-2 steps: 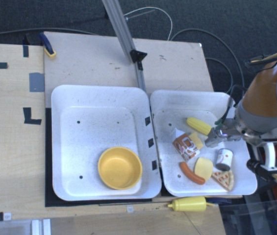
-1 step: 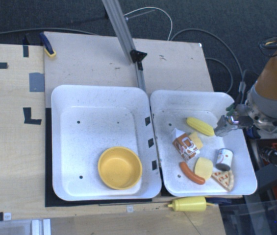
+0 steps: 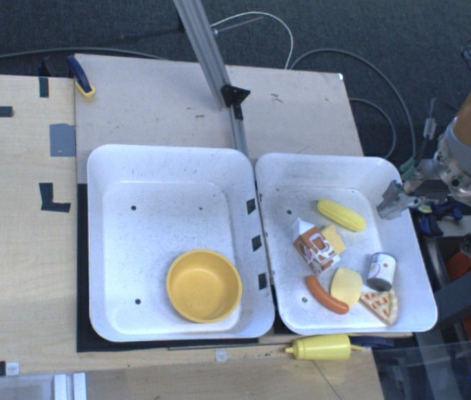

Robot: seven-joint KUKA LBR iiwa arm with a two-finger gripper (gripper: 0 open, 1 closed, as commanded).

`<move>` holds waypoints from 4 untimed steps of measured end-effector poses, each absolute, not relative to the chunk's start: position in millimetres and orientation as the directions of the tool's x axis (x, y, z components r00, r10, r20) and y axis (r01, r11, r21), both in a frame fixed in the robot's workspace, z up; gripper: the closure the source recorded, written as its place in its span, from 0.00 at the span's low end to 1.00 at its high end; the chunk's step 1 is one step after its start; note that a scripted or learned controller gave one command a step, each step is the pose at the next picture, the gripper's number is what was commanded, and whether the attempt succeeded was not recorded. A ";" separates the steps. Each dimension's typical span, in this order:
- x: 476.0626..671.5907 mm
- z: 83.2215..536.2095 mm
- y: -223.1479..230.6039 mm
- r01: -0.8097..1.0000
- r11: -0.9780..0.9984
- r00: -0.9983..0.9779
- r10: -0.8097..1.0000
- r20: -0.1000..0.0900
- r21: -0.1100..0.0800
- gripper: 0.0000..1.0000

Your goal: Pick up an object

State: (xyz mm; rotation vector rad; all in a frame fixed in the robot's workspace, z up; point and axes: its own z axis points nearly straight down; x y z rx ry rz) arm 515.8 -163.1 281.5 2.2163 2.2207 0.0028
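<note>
Arm (image 3: 462, 152) at right edge: orange band at top, pale grey ring-shaped wrist section beneath, darker grey flange under that. Gripper (image 3: 392, 200) grey, metallic, boxy, blurred; blunt grey finger tip at its left end. Small blue parts and dark cable-like bits beside wrist housing; detail too blurred to tell more

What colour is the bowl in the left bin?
Yellow. The bowl sits in the left bin, plain in the camera view.

Arm comes in from the right, w/ orange band up top. Gripper (image 3: 392, 200) hangs low, pointing left, holding nothing.
</note>
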 end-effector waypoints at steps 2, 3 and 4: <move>519.2 271.9 -60.6 1.000 0.006 -0.006 1.000 0.001 -0.002 1.00; 528.0 259.6 -1.9 1.000 0.007 -0.007 1.000 0.001 -0.004 1.00; 535.2 248.8 46.1 1.000 0.006 -0.006 1.000 0.000 -0.003 1.00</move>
